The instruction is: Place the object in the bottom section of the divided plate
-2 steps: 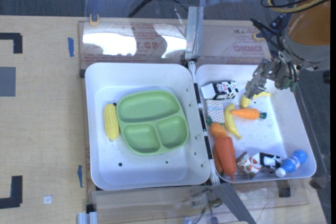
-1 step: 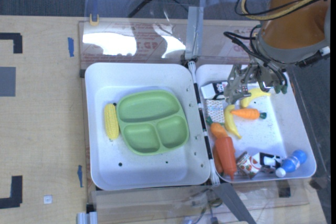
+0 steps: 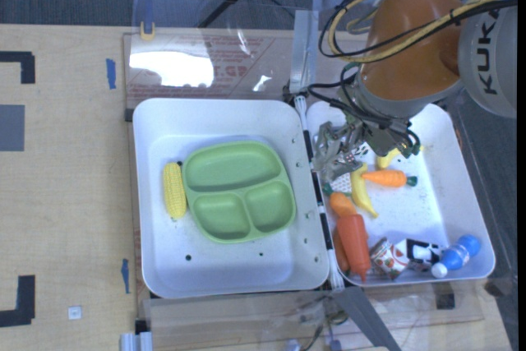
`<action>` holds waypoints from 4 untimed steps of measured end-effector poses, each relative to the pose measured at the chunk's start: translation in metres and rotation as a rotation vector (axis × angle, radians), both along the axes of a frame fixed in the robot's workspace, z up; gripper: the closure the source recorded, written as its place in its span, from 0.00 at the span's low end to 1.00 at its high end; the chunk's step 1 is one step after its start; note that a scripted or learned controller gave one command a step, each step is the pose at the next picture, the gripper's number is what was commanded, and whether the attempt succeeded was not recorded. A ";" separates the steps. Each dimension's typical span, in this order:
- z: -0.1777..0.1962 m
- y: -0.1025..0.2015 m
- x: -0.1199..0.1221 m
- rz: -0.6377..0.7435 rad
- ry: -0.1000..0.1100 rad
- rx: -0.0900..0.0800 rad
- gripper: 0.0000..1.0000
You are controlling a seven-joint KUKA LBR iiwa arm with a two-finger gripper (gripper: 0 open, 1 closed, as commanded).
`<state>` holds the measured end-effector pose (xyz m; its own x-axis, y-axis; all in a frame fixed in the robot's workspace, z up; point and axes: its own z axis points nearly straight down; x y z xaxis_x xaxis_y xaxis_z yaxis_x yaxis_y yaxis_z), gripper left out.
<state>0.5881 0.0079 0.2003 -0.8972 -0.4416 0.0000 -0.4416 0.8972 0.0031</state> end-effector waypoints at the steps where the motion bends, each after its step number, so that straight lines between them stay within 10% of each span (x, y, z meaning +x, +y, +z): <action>1: 0.030 0.107 -0.024 0.008 -0.005 0.001 1.00; 2: 0.157 0.079 -0.021 0.325 -0.007 0.001 1.00; 4: 0.038 0.151 -0.083 0.985 0.000 0.002 1.00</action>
<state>0.5047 0.1593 0.2380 -0.1285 -0.9917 -0.0016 -0.9917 0.1285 0.0044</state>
